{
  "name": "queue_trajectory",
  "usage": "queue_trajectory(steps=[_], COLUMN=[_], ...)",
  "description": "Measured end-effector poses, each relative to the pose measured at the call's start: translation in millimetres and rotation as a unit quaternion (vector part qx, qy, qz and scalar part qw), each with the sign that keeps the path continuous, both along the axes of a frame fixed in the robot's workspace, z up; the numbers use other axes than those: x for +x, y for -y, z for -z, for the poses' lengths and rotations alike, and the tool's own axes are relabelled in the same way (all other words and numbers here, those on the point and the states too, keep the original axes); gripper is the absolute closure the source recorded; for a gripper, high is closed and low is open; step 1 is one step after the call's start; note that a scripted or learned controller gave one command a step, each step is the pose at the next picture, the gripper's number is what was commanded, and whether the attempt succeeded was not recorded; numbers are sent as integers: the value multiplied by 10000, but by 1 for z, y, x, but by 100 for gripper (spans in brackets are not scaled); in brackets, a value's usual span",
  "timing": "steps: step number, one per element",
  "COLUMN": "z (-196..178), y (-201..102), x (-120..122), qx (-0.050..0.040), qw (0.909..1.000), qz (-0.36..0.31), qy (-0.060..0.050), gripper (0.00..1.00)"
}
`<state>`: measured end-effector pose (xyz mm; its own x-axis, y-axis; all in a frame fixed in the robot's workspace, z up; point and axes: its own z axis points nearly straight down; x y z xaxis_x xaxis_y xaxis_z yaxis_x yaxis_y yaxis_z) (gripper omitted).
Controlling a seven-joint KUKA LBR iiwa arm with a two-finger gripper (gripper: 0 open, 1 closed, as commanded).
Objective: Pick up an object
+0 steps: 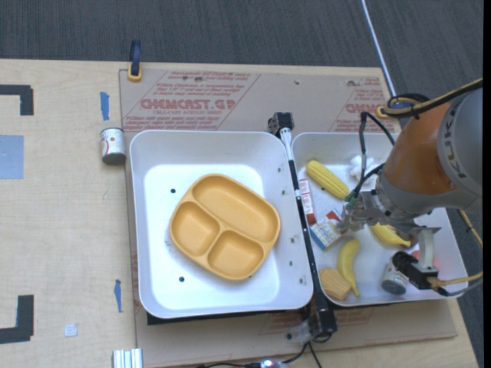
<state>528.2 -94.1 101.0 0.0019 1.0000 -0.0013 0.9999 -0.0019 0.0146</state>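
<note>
Hovering at the frame's right, the gripper (354,219) is nearing a light, stiff, slippery banana (350,264); grip unclear; midsection is looking best.

A pale wooden surface (54,228) spreads far to the left of the end effector (354,219), marked with black tape corners (21,98) and small blue tape strips (104,106). Beyond it, dark grey carpet (230,18) covers the floor under even light.

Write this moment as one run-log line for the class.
arm: over right bin | gripper: low, by small carton | banana: lying in bin | corn: lying in bin | left bin: yellow divided plate
</note>
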Motion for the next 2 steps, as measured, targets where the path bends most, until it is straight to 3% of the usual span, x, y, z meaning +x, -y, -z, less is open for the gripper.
queue_trajectory(steps=[1,2], z=[-84,-84], y=[-11,-11], x=[-40,-40], qx=[7,7], qw=[10000,10000], qz=[-12,-10], qy=[-69,-69], gripper=[100,0])
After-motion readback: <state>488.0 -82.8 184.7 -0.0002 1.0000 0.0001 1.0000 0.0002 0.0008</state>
